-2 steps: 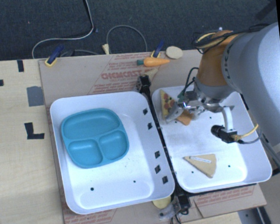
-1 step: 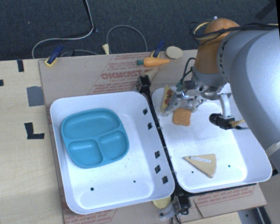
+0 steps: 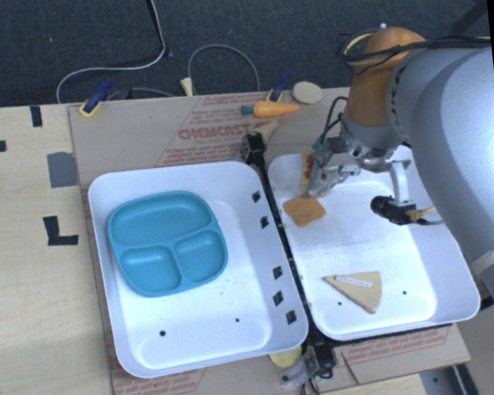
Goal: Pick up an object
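The arm reaches in from the right of the frame, and its gripper [image 3: 317, 178] is low over the upper left part of the right bin [image 3: 454, 301], just above a small tan block [image 3: 304, 209] that lies near that bin's left wall. I cannot tell from this angle how the gripper is set, and nothing shows as lifted, so the pick looks not yet done: the block sits on the bin floor. A tan wedge [image 3: 357, 289] lies lower in the same bin, well apart from the gripper. The left bin [image 3: 157, 344] holds a blue tray with 3 compartments [image 3: 168, 243]. What is left, as I judge it, is to close on the block and raise it.
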Robot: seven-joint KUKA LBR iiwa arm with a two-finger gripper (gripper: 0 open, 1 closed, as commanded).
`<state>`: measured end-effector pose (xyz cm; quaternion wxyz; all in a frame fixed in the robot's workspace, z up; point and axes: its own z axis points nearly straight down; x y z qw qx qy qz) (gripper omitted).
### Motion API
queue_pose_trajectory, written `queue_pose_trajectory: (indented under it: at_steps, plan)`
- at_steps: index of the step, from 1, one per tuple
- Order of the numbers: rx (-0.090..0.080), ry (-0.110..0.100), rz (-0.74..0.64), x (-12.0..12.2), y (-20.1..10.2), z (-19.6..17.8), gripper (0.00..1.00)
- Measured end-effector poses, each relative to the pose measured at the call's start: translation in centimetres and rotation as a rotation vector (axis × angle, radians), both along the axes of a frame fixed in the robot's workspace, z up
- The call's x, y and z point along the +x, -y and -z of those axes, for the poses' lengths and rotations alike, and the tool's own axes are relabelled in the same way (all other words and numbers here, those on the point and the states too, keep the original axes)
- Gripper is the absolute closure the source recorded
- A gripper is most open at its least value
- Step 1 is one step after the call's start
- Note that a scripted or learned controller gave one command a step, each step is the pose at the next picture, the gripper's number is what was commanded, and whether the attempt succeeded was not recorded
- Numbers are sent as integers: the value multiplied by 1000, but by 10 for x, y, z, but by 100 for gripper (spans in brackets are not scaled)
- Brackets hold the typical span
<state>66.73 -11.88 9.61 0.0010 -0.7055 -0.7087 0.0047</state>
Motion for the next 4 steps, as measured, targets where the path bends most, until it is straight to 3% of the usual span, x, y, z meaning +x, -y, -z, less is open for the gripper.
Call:
queue_pose_trajectory:
  at_steps: [1, 2, 3, 4]
  plan:
    - [6, 4, 3, -34, -26, 2, 100]
    - [4, 20, 8, -94, 16, 6, 100]
    - [7, 7, 1, -100, -17, -4, 100]
    - [6, 6, 3, -100, -15, -3, 0]
